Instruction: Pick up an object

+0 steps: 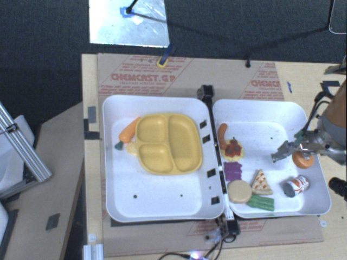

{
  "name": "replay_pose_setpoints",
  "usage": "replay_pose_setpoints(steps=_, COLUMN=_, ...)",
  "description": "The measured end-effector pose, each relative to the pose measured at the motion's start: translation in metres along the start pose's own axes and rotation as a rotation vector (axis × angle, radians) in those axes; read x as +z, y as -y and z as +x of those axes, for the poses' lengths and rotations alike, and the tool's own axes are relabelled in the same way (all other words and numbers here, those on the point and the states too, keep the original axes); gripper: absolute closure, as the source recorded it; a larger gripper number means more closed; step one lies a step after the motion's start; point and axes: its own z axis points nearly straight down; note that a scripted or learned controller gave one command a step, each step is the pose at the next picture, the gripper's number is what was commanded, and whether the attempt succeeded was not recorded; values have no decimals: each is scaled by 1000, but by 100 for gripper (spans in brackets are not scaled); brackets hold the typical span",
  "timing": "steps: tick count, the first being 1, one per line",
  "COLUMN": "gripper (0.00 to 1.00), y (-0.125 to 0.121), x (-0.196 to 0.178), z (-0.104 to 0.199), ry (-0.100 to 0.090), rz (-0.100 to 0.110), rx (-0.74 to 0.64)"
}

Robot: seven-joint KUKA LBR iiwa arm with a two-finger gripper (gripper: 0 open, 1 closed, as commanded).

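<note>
The gripper [283, 153] hangs over the right bin [260, 115], whether its fingers are spread I cannot tell, just beside an orange ball [302, 160], with a small can [295, 186] near below.

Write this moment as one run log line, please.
arm: in from right | tool: over right bin, beside orange round object | holding: nothing seen | left bin: yellow tray, carrot

Light wooden bench [59, 145] bearing printed brown cardboard sheet [184, 75] (red lettering), two shallow white plastic bins [116, 199] [314, 199] atop.
</note>
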Motion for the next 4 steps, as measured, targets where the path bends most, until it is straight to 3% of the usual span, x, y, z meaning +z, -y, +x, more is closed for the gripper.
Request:
replay_pose_setpoints(steps=2, gripper=0, y=7, x=94, z=0, ry=0, rz=0, rx=1)
replay_pose_setpoints(steps=3, gripper=0, y=3, x=102, z=-1, ry=0, rz=-7, rx=0)
replay_pose_setpoints(steps=4, gripper=100, y=0, x=89, z=-3, ry=7, rz=-20, rx=0)
